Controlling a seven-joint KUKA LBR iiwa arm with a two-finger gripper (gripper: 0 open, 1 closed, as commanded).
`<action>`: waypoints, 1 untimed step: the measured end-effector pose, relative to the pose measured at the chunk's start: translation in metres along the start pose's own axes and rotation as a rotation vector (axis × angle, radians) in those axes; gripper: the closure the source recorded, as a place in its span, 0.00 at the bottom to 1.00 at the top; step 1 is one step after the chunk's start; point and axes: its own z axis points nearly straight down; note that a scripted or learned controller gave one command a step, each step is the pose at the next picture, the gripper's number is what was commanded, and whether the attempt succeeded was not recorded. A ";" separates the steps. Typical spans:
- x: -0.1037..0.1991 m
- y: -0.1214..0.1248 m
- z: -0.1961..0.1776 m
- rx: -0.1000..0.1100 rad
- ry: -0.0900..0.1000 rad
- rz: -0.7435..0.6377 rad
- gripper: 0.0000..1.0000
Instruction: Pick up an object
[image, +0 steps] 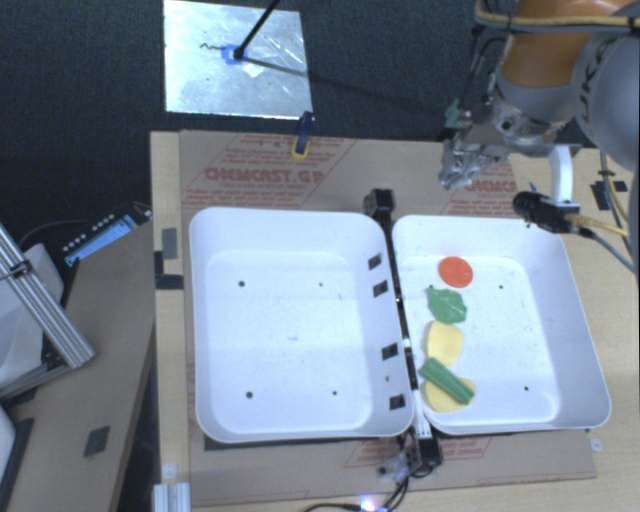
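Camera view, my gripper (462, 172): I hang above the bench beyond the far rim of the right bin (570, 300), near its 11 o'clock corner. I hold nothing. My fingers point down and are blurred, so I cannot tell how far apart they stand.

Camera view, arm: my grey wrist and its orange band (540, 55) enter from the 1 o'clock side of the scene.

Camera view, candidates: four pieces lie in the left part of the right bin, in a column close to the divider. From far to near they are the red disc (456, 271), the dark green piece (446, 305), the yellow piece (445, 343) and the green stick (446, 382). The green stick lies across a second yellow piece (433, 398).

Camera view, bearing: the column lies at 6 o'clock from my gripper. The red disc is the nearest piece to me and stands apart from its neighbours.

Camera view, long axis: the red disc is round and shows none. The green stick runs from 10 o'clock to 4 o'clock.

Camera view, left bin (290, 225): it holds no candidate for this task.

Judgement, next move: I travel toward 6 o'clock over the rim, then descend on the red disc.
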 end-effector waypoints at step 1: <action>0.000 0.001 -0.011 -0.003 -0.001 -0.005 1.00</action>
